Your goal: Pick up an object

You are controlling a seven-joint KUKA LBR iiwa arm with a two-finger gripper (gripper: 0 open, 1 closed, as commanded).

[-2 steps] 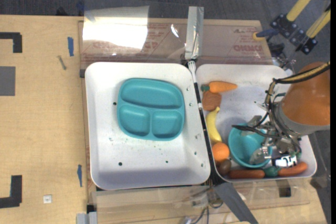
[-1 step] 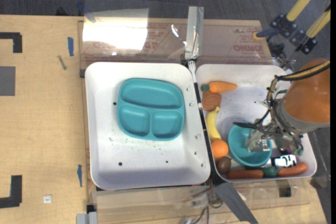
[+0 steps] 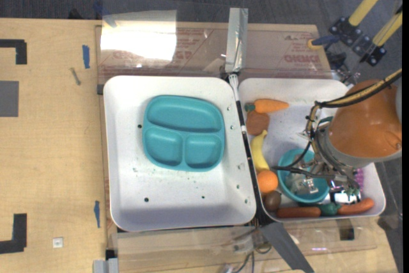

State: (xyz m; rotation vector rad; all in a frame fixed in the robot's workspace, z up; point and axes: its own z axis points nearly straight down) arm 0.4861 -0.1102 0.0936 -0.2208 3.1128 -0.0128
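Two shallow white bins (image 3: pixel 121 137) are sitting abreast: left holding a teal divided plate (image 3: pixel 184 132), right holding toy foods around the claw (image 3: pixel 311 185), whose opening I cannot tell.

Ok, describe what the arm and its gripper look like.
The arm has a broad, rounded orange band above the wrist, over a grey cylindrical wrist section. Thin dark cables loop around the wrist on its left side. The gripper below is a cluster of dark and metallic parts, with small red and white bits near it.
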